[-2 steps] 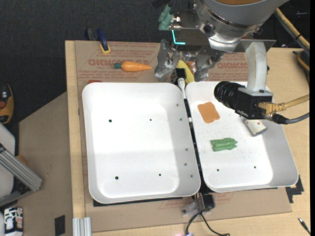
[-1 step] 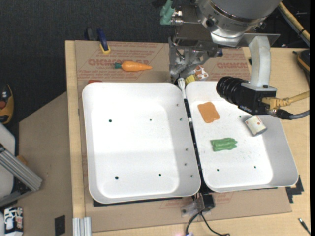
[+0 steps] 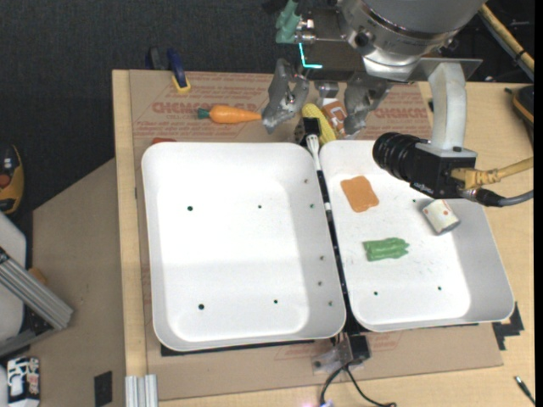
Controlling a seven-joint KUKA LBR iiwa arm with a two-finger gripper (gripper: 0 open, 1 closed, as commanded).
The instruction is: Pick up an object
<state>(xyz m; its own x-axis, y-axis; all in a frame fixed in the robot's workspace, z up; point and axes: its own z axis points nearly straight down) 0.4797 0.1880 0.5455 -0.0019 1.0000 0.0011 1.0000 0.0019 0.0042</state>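
Observation:
My gripper (image 3: 320, 107) hangs over the far edge where the two bins meet, its grey fingers (image 3: 278, 104) spread wide and open. Between and below the fingers lie a yellow object (image 3: 314, 119) and a small orange-and-white item (image 3: 334, 114); neither is gripped. In the right bin (image 3: 475, 303) rest an orange-brown slab (image 3: 360, 193), a green piece (image 3: 386, 249) and a small white block with a red dot (image 3: 441, 216). The left bin (image 3: 161, 227) is bare white.
An orange carrot (image 3: 231, 114) lies on the cardboard behind the left bin. A blue and yellow clamp (image 3: 176, 70) sits at the far left corner. A black cylinder (image 3: 414, 164) on a white bracket hangs from the arm over the right bin.

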